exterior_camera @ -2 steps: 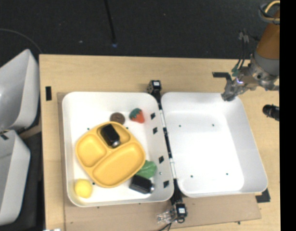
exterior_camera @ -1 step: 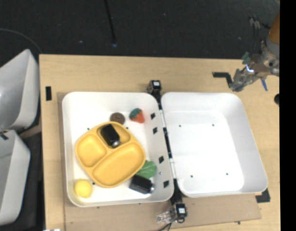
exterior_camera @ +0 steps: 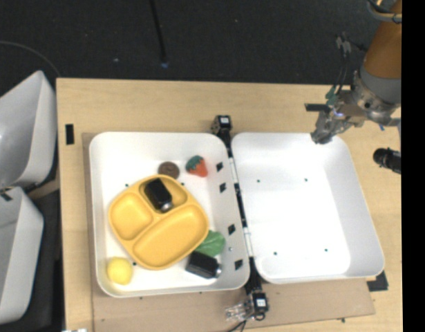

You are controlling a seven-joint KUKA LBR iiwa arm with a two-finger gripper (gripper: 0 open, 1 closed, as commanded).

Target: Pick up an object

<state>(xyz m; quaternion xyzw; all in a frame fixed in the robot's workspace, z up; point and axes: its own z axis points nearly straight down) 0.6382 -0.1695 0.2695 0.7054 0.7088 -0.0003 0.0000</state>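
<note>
Over the far right corner of the right bin hangs the gripper, just above the rim, nothing visible between its tips — whether spread or pressed together, impossible to tell at this size. Looks like the opening of the pick, approach not yet begun.

Across the divide, in the left bin, lies every candidate: yellow divided plate with a black object resting in one of its upper compartments, a brown round piece and a red strawberry-like piece near the far wall, a yellow ball in the near left corner, a second black object touching a green piece close to the inner wall.

Calls next for a long sweep leftward over the middle rims, then a descent. Open room above both bins; tightest spots beside the walls — ball and lower black object hemmed in by rim and plate. Easier reach, probably, on the brown or red piece, standing apart with bare floor around.
</note>
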